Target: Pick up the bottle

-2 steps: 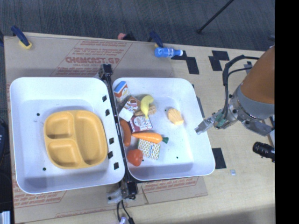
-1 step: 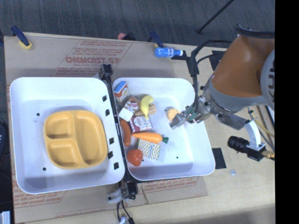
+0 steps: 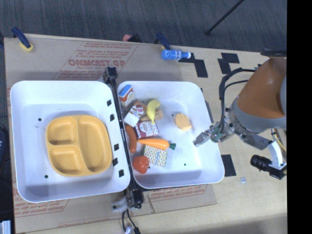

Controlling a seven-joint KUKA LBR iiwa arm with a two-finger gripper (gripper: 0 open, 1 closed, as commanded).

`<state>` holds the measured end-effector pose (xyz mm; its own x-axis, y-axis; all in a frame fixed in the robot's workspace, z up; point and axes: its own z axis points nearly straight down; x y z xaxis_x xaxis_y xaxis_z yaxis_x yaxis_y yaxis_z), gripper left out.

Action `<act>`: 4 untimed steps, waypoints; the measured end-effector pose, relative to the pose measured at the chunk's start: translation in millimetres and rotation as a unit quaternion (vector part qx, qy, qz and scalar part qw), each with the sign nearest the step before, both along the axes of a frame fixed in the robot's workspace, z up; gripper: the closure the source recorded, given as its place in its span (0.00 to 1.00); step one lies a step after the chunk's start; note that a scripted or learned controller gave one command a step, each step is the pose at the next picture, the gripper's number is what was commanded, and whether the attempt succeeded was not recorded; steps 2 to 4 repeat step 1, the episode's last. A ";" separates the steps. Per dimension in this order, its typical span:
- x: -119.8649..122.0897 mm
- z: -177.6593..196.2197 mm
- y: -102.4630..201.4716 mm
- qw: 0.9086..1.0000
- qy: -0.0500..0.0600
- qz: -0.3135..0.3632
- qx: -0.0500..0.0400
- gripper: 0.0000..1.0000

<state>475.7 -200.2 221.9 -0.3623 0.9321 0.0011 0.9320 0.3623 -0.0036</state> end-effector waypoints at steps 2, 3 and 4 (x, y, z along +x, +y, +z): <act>1.2 47.5 43.1 1.000 -0.001 0.011 0.000 1.00; 1.2 47.5 43.1 1.000 -0.001 0.011 0.000 1.00; 1.2 47.5 43.1 1.000 -0.001 0.011 0.000 1.00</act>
